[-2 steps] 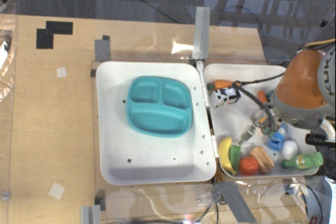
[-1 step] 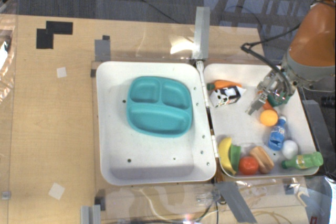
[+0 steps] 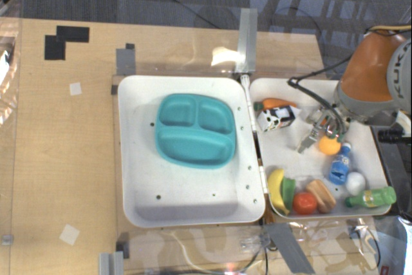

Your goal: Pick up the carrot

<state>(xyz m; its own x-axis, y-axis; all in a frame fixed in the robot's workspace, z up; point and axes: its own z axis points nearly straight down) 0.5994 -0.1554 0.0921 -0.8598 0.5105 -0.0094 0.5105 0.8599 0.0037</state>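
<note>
The carrot (image 3: 279, 102) is orange with a small green end and lies along the back wall of the right bin (image 3: 380, 158), just behind a black-and-white cow toy (image 3: 276, 118). My gripper (image 3: 315, 140) hangs over the middle of that bin, to the right of and slightly nearer than the carrot, about a hand's width away from it. Its jaws stand open with nothing between them. One grey finger (image 3: 305, 142) points down-left toward the bin floor. An orange ball (image 3: 329, 146) lies right beside the gripper.
The right bin's near side holds a blue bottle (image 3: 339, 166), a white egg (image 3: 355, 183), a green bottle (image 3: 371, 197), a bread roll (image 3: 322, 195), a tomato (image 3: 305, 203) and a banana (image 3: 276, 187). A teal divided plate (image 3: 194, 130) sits in the left bin (image 3: 138, 190).
</note>
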